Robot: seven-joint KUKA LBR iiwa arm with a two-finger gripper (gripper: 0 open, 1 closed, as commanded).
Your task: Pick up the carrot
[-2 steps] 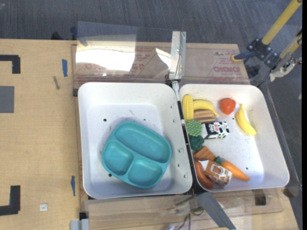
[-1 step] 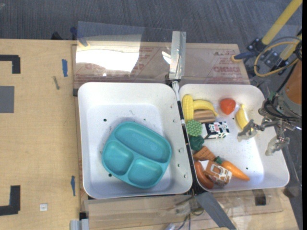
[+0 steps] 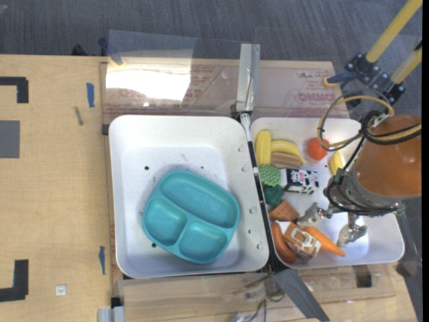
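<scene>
— Carrot position?
— Carrot (image 3: 326, 241) lies low in the right bin (image 3: 389, 247), touching a toy box (image 3: 303, 241).
— Pincer?
— Pincer (image 3: 333, 223) spread wide above it, holding nothing; cone (image 3: 284, 211) nearby.

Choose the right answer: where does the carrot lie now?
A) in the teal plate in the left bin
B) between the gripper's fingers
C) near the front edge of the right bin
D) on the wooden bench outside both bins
C: the carrot lies on the floor of the right bin near its front edge, with the gripper just above it.
</scene>
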